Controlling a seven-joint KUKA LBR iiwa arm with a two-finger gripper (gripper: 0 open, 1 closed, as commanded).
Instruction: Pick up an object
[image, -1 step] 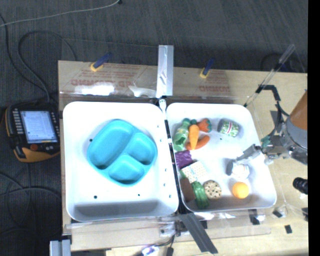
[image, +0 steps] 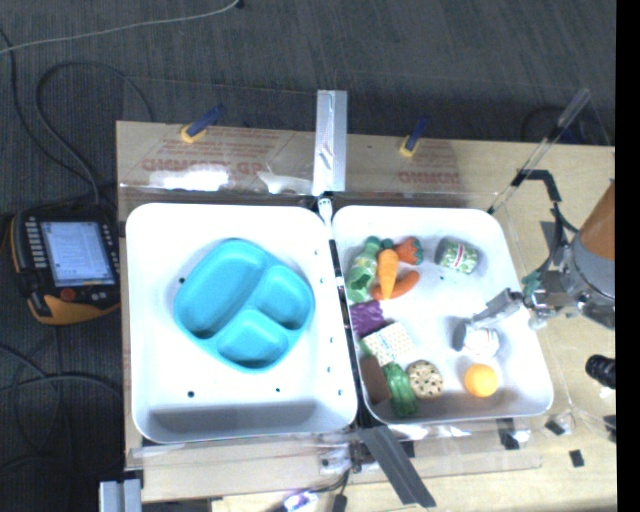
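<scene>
Judging by its rounded white form, the small white object (image: 482, 343) lying just above the orange ball (image: 481, 380) in the right bin (image: 520, 275) is probably light, firm and somewhat smooth, best gripped across its middle. The gripper (image: 472, 325) hangs directly over it, just up-left of the ball, and holds nothing. The arm (image: 590, 270) reaches in low from beyond the ball's right, wrist angled down-left.

We can read no text with certainty: faint reddish printing runs across the clear sheet (image: 200, 155) at the back of the surface (image: 480, 165), too blurred to make out, and the lit screen of the handheld pendant (image: 65, 260) shows lines too small to read
</scene>
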